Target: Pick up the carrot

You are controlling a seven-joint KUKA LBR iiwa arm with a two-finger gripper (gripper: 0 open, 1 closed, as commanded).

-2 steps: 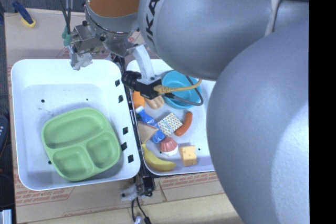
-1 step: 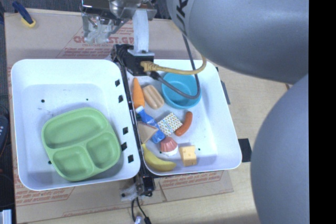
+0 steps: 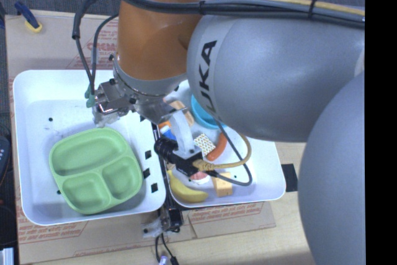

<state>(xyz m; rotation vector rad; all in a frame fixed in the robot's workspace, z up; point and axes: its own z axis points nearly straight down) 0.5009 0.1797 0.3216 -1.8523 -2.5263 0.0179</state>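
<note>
The bench is viewed by one fixed camera from above, at a slant. Both bins [image 3: 25,133] are taken in, and the arm [image 3: 267,71], entering from the right, is seen close up.

I am reading black letters on the grey arm [image 3: 273,77]: "UKA" is showing, running upward along its casing, with the first letter of the brand hiding behind the orange band [image 3: 155,22]. I am also seeing faint red print on the cardboard [image 3: 93,46] lying under the bins, near the top left and along the bottom edge, but it is staying too blurred for me to read.
</note>
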